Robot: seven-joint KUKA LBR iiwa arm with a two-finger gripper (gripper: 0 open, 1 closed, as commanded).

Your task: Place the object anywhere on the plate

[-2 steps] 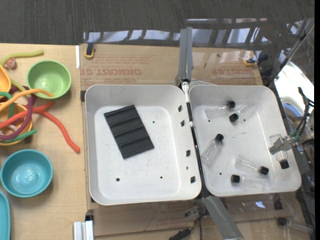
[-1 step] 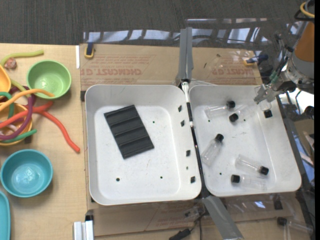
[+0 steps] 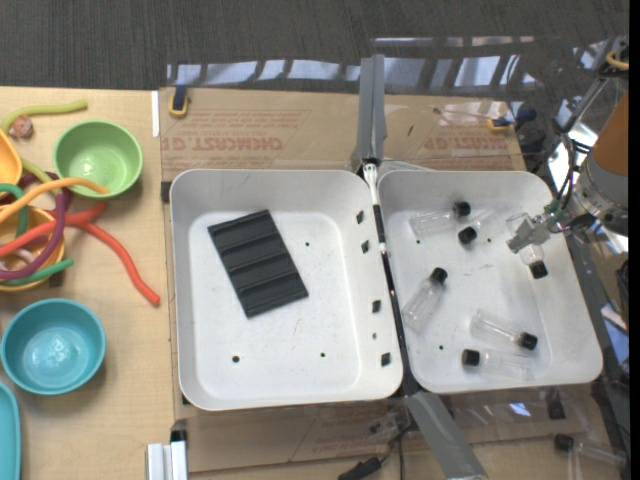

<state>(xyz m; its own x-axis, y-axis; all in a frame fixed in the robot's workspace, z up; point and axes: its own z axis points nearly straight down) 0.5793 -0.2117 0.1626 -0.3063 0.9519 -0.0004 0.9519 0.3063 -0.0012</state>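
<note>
A black ridged plate (image 3: 257, 262) lies flat in the left white bin (image 3: 190, 298), toward its upper left. Several clear vials with black caps lie scattered in the right bin (image 3: 580, 368): one at the top (image 3: 440, 219), one in the middle (image 3: 424, 295), and two near the front (image 3: 503, 332). My gripper (image 3: 524, 236) hangs over the right bin's upper right part, coming in from the right. Just below it, a small black-capped vial (image 3: 538, 267) rests on the bin floor. I see nothing between the gripper and the plate.
Left of the bins, a wooden surface holds a green bowl (image 3: 98, 157), a teal bowl (image 3: 53, 346) and several coloured flexible strips (image 3: 118, 258). Cardboard (image 3: 260, 133) lies behind the bins. A metal divider (image 3: 372, 118) runs between them at the back.
</note>
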